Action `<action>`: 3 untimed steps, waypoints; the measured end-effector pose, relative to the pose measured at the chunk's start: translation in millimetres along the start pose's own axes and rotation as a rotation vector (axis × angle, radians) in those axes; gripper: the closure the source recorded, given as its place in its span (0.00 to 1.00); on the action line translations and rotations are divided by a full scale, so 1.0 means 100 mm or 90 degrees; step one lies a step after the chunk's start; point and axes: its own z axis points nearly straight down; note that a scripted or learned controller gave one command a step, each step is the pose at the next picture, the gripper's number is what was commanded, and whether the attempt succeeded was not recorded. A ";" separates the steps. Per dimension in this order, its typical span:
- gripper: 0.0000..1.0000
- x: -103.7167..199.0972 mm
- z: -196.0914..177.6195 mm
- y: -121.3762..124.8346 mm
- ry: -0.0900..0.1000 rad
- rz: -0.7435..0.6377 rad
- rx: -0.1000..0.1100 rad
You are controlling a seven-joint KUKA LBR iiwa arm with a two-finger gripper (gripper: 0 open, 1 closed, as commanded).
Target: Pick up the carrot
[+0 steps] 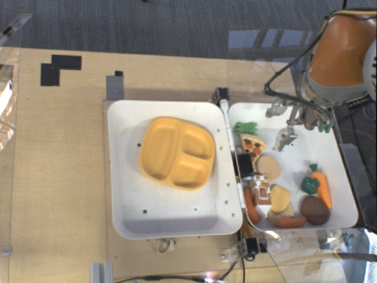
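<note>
The carrot (322,188) is orange with a green top and lies along the right side of the right bin (347,208), pointing toward the front. My gripper (301,125) hangs over the back of that bin, under the arm's orange band, up and to the left of the carrot and well apart from it. Nothing can be seen held in it.
A green broccoli piece (309,185) touches the carrot's left side and a brown potato (316,210) sits just in front. A pizza slice (252,144), green vegetable (246,127), round biscuit (269,167) and sausages (291,221) crowd the bin's left. A yellow divided plate (177,152) is in the left bin (126,217).
</note>
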 end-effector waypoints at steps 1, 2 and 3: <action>0.00 0.26 0.00 -0.88 0.000 -0.064 0.003; 0.00 0.54 0.65 -1.06 0.002 -0.355 -0.001; 0.00 1.04 0.87 -1.06 0.002 -0.551 -0.001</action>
